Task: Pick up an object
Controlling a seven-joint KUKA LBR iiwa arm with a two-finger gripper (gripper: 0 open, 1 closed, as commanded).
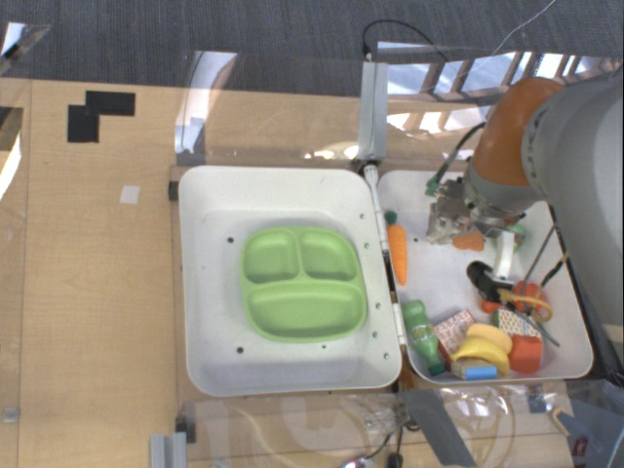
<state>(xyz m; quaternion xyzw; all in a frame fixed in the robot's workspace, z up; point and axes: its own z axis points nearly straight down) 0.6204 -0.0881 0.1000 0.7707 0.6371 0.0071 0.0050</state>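
"Well, where do you reckon this trips up?"

"Crowding, mostly. The gripper (453,220) hangs low over the back of the right bin (434,286), and from here I can't tell whether it's spread or closed. A small orange piece (469,241) lies just beside it, nearest of anything, so that's my guess for the pick. It looks flat and little. I'd say it could slide away or get pressed down instead of caught."

"And the rest?"

"The carrot (397,252) lies along the wall by the divider, awkward to get round. The green bottle (421,328), banana (486,343) and red block (526,351) are heaped together at the front, touching. Reach in there and you might nudge two at once, or lift none."

"The other bin?"

"The left bin (210,261) only has a green divided plate (302,283), lying flat, well apart from the arm."

"What's it all standing on?"

"A pale wooden bench (88,291) with black marks (97,113) at the far corner, a metal post (371,110) behind the bins, and dark carpet (244,13) beyond. The bin floors look smooth and white, so things will skid"
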